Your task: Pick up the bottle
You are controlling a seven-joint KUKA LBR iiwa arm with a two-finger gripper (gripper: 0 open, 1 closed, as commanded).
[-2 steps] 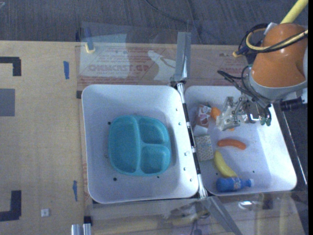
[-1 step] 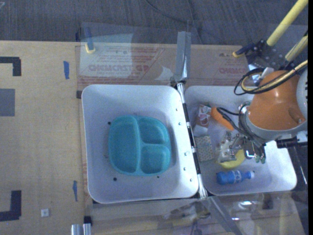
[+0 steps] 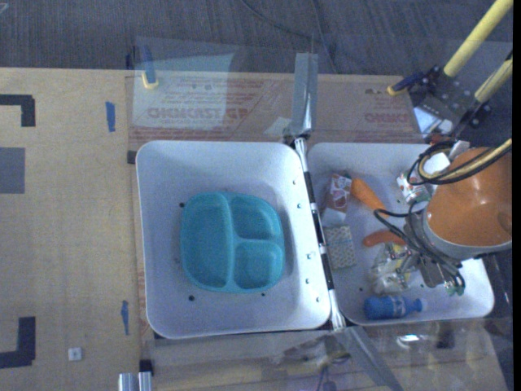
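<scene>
Two shallow white bins sit side by side on the worktop (image 3: 65, 218). Lying flat in the left bin (image 3: 155, 177) is a teal divided plate (image 3: 233, 242), roughly at its middle. The right bin (image 3: 476, 300) carries the clutter: a small reddish packet (image 3: 339, 192) near its far left corner, an orange carrot-like piece (image 3: 368, 194) just beside that, a speckled grey pad (image 3: 340, 246) against the left wall, and the blue bottle (image 3: 392, 306) on its side close to the near wall, its cap end pointing right. The grey arm with its orange band (image 3: 466, 210) reaches over the right half of this bin, wires looping around the wrist. Its tool (image 3: 404, 267) hangs low over a pale, crumpled clear item (image 3: 384, 277) just above the bottle in the view, apart from the bottle itself. Whether the tool is spread or pressed together I cannot tell, since cables and housing blur that part. Nothing is seen pinched in it
</scene>
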